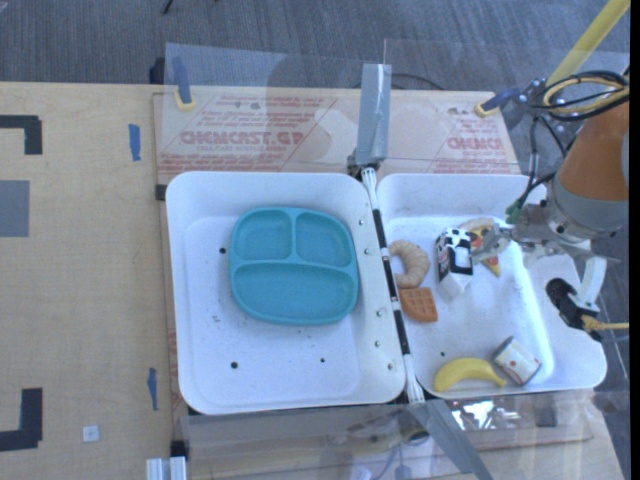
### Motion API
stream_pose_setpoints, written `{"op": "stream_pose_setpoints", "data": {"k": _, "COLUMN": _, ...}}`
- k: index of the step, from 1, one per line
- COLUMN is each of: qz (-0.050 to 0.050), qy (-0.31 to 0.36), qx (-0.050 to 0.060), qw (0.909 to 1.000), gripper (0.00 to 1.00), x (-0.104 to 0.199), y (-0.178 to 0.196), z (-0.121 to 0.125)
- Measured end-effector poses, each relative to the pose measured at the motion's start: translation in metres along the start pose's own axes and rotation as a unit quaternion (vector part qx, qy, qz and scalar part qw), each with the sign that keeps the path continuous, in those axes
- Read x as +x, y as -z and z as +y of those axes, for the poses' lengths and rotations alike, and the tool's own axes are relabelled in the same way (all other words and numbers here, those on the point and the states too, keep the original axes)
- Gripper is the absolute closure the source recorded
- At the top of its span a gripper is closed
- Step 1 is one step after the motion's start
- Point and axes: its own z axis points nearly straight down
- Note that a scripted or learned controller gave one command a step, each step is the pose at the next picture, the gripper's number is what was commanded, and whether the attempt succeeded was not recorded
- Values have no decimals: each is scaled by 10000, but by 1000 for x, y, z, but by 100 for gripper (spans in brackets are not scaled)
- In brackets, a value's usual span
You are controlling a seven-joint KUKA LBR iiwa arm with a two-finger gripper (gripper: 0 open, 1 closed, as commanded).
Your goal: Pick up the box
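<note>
The box (pixel 455 260), a small black-and-white carton, stands in the right bin (pixel 560 368) near its upper middle. Right beside it on the right lies a small colourful item (pixel 486 240) with red and yellow parts. My gripper (pixel 508 234) reaches in from the right at the end of the grey wrist (pixel 575 218), below the orange band (pixel 600 158). Its tip is over the colourful item, just right of the box's top. Nothing can be made out in its grasp.
The right bin also holds a croissant (pixel 410 261), a square waffle (pixel 420 305), a banana (pixel 468 373) and a small tin-like item (pixel 516 360) at the front. A teal divided plate (pixel 294 266) lies in the left bin (pixel 200 348). Cables (pixel 575 303) hang by the right wall.
</note>
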Motion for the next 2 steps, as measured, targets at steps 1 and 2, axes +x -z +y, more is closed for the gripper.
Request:
{"op": "stream_pose_setpoints", "data": {"k": 1, "qz": -3, "qy": 874, "qx": -6, "qw": 9962, "gripper": 0, "x": -32, "y": 90, "z": -56}}
{"op": "stream_pose_setpoints", "data": {"k": 2, "qz": 33, "qy": 825, "qx": -21, "qw": 9966, "gripper": 0, "x": -32, "y": -24, "z": 0}}
